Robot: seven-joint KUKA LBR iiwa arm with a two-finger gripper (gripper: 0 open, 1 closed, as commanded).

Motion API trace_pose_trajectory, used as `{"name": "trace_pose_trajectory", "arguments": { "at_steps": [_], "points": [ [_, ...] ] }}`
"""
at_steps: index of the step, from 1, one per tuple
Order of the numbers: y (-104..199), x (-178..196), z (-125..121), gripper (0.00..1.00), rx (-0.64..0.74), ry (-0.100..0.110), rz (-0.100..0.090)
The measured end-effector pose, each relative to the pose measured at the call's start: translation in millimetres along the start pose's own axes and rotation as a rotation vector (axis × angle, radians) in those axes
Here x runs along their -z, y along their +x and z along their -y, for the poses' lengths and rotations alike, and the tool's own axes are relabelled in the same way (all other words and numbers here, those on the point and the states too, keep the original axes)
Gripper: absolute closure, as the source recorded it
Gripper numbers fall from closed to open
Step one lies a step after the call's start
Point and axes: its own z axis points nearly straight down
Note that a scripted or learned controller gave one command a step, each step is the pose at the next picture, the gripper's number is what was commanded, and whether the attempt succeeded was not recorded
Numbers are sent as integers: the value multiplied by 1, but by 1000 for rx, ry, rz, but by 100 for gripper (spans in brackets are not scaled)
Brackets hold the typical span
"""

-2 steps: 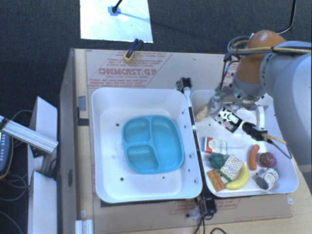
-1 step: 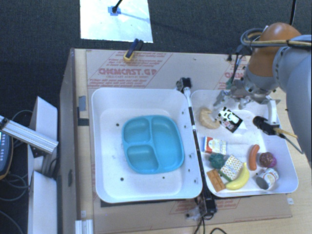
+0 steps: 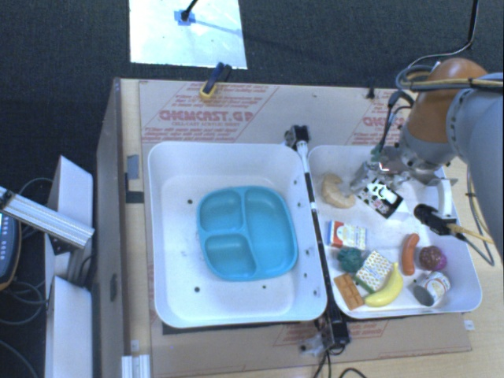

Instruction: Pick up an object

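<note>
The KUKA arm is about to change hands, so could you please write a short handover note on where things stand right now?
Gripper: low over the back of the right bin, at a black-and-white item; whether it grips anything cannot be told from here.
Things: the right bin holds a beige pastry-like piece, small carton, green lump, banana, sausage, dark red ball and more. The left bin holds a blue divided tray.
Done: no object visibly lifted.
Left: secure one object and raise it out of the bin.
</note>
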Motion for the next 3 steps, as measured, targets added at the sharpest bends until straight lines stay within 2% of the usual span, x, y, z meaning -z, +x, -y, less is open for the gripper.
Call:
{"name": "trace_pose_trajectory", "arguments": {
  "at_steps": [1, 2, 3],
  "points": [
    [0, 13, -3, 100, 2, -9, 2],
    [0, 13, -3, 0, 2, -9, 2],
    [59, 2, 61, 0, -2, -3, 6]
  ]
}}
